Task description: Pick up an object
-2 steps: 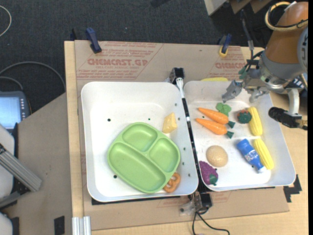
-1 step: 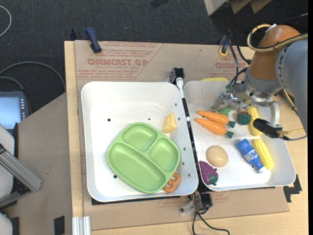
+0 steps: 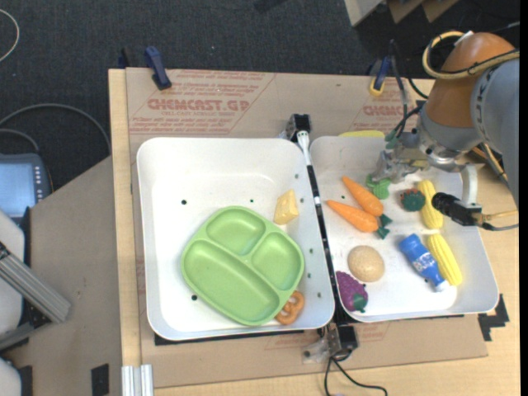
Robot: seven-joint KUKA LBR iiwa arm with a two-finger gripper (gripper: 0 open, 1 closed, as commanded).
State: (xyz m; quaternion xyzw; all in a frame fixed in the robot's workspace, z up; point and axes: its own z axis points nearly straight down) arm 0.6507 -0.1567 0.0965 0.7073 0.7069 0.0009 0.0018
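Note:
My gripper (image 3: 393, 168) hangs low over the back of the right bin (image 3: 397, 294), below the grey arm with its orange band. Just in front of it lie two orange carrots (image 3: 363, 194) (image 3: 353, 215) with green tops. A small red and green piece (image 3: 410, 198) lies to the gripper's right, beside a yellow corn cob (image 3: 428, 205). Further forward are a second corn cob (image 3: 446, 256), a blue bottle (image 3: 421, 260), a tan bread roll (image 3: 365, 263) and purple grapes (image 3: 352, 290). Nothing shows held in the gripper.
The left bin (image 3: 206, 176) holds a green divided plate (image 3: 242, 262), a yellow cheese wedge (image 3: 286, 208) and a pretzel (image 3: 290, 308) at the plate's front edge. A black divider (image 3: 314, 196) runs between the bins. Cables trail from the arm at right.

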